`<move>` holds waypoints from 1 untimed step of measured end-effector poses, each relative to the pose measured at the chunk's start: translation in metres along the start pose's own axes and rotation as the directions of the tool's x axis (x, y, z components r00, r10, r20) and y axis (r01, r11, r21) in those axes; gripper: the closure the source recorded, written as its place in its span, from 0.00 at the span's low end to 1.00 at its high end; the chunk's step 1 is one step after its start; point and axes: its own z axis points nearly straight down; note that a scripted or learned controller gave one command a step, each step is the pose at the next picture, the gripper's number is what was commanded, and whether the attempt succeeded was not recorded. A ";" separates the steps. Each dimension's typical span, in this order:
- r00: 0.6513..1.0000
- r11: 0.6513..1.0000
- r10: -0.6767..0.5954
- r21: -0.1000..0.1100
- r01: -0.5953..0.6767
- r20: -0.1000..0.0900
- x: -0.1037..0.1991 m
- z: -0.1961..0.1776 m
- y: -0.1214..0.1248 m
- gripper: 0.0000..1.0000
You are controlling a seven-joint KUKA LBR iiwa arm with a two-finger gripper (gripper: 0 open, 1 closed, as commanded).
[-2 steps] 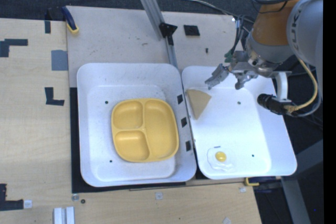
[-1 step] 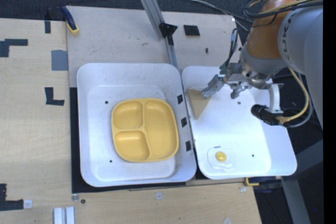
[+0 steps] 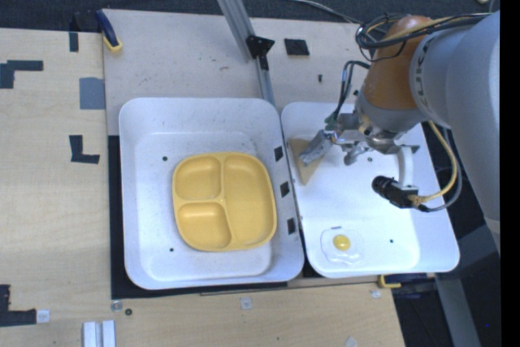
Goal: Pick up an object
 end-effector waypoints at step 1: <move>1.000 1.000 0.000 -0.007 0.000 0.002 0.000 0.043 0.001 0.00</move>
